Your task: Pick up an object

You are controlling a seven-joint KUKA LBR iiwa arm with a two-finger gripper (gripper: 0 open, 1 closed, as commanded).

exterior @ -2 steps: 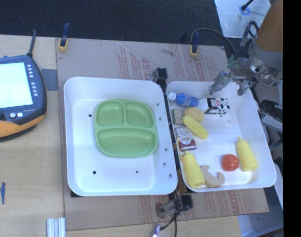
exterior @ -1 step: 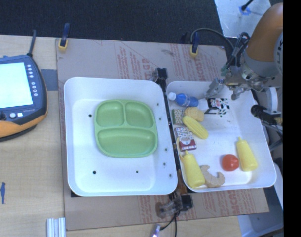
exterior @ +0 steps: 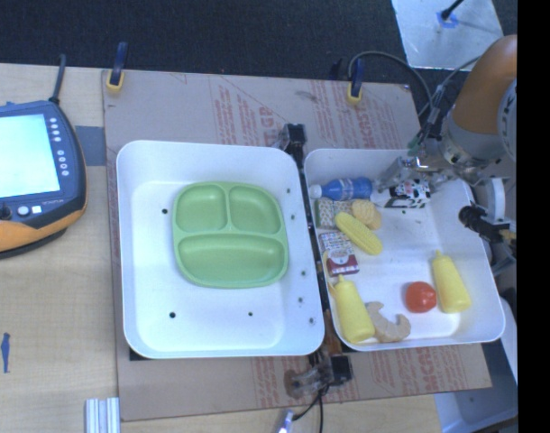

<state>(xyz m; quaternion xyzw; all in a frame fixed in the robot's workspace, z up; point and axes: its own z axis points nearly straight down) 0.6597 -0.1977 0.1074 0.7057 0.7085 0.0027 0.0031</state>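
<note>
Left bin [exterior: 131,242] holds one green divided plate [exterior: 229,234], dead centre. Right bin [exterior: 478,332] is crowded: blue-capped bottle [exterior: 343,188] at ten o'clock, corn cob [exterior: 359,232] just below it, small red packet [exterior: 341,263] at nine, yellow bottle [exterior: 352,308] at seven with a tan cookie-like piece [exterior: 389,324] beside it, red tomato [exterior: 420,297] and a second yellow bottle [exterior: 450,282] around five. Gripper [exterior: 408,190] is down at twelve o'clock over a small black-and-white toy [exterior: 414,196]; can't tell how it's set.
</note>
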